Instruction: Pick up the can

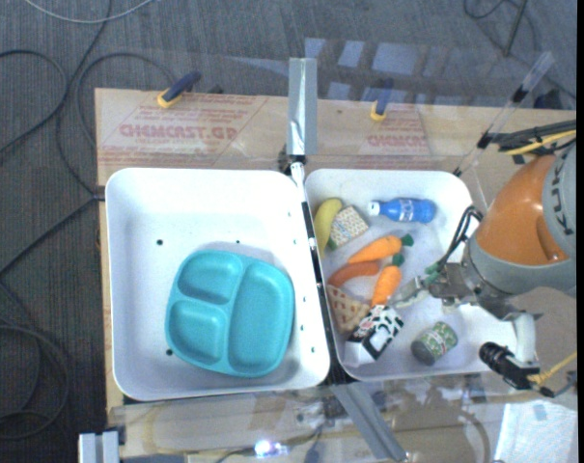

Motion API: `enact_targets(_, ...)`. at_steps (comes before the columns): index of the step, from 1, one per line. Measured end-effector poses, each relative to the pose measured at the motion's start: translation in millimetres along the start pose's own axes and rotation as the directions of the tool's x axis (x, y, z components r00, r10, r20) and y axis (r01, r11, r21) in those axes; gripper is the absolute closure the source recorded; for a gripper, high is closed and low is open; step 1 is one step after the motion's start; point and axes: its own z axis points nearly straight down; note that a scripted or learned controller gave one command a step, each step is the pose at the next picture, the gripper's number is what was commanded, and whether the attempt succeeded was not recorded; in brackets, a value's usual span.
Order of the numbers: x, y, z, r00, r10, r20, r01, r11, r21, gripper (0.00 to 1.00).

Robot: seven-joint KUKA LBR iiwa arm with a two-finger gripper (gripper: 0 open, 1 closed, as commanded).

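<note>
Lying on its side near the right bin's (pixel 388 372) front wall, the can (pixel 434 341) sits just below the gripper (pixel 436 283); whether that gripper is apart or together, I cannot tell.

Can (pixel 434 341) lies in the right bin (pixel 446 183), tray (pixel 232 312) in the left bin (pixel 137 258).

two bins (pixel 127 287), one teal plate (pixel 232 313), two carrots (pixel 369 252), one can (pixel 434 342), one bottle (pixel 404 210)
</note>
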Motion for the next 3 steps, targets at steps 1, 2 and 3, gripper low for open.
enact_targets(1, -47, 3, 30, 0.995, -0.1, -0.009, 0.1, 0.995, 0.001, 0.0)
enact_targets(2, -19, 3, 29, 0.99, -0.142, 0.007, 0.142, 0.99, -0.008, 0.0)
enact_targets(3, -53, 7, 29, 0.983, -0.184, -0.018, 0.184, 0.983, -0.004, 0.0)
